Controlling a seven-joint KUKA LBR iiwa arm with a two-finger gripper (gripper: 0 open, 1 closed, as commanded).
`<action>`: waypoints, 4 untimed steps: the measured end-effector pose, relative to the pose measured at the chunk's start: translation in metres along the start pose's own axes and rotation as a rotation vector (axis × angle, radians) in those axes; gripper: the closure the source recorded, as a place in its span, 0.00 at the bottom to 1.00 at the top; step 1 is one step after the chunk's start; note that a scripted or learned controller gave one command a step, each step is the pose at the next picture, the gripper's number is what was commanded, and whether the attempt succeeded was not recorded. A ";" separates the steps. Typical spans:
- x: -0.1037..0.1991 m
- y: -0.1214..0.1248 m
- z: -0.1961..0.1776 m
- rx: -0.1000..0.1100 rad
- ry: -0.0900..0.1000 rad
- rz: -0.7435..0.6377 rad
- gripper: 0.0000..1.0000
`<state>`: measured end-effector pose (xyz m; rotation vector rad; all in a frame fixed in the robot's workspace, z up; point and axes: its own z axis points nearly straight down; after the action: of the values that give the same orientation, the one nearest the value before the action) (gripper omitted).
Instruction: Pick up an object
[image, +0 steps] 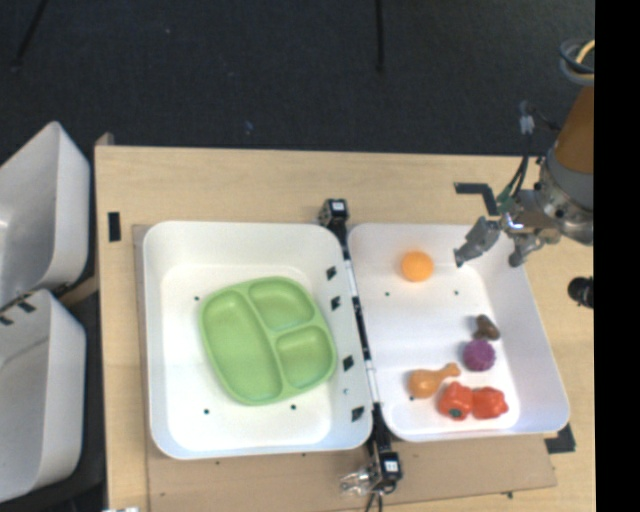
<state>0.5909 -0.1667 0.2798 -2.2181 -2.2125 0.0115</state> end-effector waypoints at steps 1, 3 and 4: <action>0.001 0.002 -0.008 -0.013 -0.002 -0.004 0.00; -0.010 0.003 0.082 -0.010 -0.003 0.001 0.00; -0.015 -0.003 0.142 -0.009 -0.002 -0.001 0.00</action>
<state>0.5861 -0.1819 0.1379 -2.2228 -2.2186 0.0046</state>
